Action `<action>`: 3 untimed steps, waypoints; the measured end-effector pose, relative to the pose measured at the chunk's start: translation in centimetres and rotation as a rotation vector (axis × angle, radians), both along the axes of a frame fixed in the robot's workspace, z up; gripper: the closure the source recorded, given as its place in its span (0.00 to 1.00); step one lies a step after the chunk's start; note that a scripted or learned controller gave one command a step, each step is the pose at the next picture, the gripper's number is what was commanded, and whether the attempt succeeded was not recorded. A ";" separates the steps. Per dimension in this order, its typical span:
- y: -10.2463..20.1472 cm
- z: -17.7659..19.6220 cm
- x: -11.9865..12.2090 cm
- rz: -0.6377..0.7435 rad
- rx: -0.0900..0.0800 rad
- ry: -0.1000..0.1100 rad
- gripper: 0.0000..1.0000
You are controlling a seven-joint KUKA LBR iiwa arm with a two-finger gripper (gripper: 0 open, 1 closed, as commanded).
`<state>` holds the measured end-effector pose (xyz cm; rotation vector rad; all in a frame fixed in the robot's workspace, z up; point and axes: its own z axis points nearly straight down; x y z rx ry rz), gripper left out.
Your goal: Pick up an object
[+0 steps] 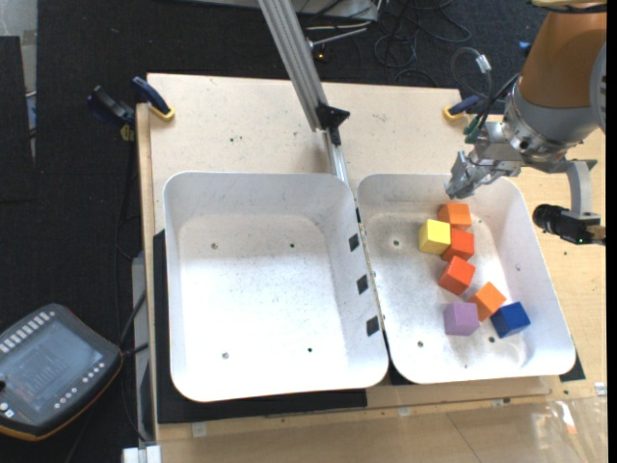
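In the right bin (405, 350) lies a cluster of small blocks: a yellow cube (435, 235), an orange block (457, 214) at the top, a red-orange one (464, 244) beside the yellow, another red-orange cube (457, 275), a small orange block (490, 298), a purple cube (461, 317) and a blue cube (510, 319). My gripper (462, 187) hangs over the bin's far edge, just above the topmost orange block. Its fingertips point down and look close together with nothing visible between them.
The left bin (183, 258) sits beside the right one, with a slanted metal pole (294, 46) rising behind the divide. Clamps (149, 99) hold the board's far corners. A teach pendant (48, 369) lies at the lower left.
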<state>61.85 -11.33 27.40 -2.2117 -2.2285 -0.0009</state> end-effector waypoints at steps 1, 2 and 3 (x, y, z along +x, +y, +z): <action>6.1 0.0 -0.6 0.001 0.000 0.000 1.00; 10.9 0.1 -1.5 0.001 0.000 0.000 1.00; 16.6 -0.6 -1.8 0.000 0.000 0.001 1.00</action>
